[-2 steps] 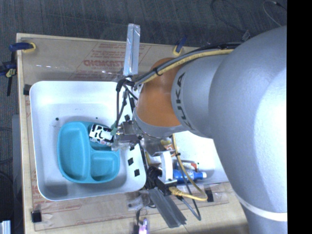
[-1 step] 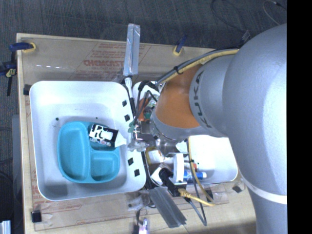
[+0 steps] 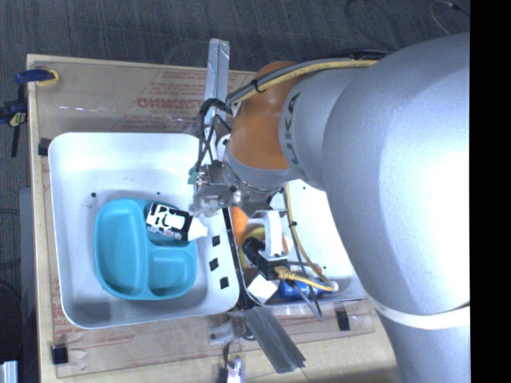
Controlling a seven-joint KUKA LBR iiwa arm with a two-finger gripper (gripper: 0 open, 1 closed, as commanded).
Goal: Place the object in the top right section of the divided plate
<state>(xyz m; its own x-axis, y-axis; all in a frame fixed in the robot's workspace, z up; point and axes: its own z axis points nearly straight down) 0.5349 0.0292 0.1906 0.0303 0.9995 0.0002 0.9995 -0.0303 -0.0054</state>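
A black-and-white object [image 3: 166, 220] is sitting at the blue divided plate [image 3: 128, 254]'s upper right rim, just beside the gripper [image 3: 200, 206], whose state is unclear; perched there, it could be tipping out.

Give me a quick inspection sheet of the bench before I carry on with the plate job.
Surface: wooden bench bearing two white bins; left bin in full view, right bin mostly under the arm.
Job's things: blue divided plate in the left bin; black-and-white object lying over the plate's upper right rim, partly in the top right section.
Clutter: orange, blue and white items in the right bin, too hidden to name.
End effector: end effector just right of the object; grip cannot be judged.
Cables: dark cables along the wrist.
Surroundings: dark carpet; blue clamp at the bench's left corner.
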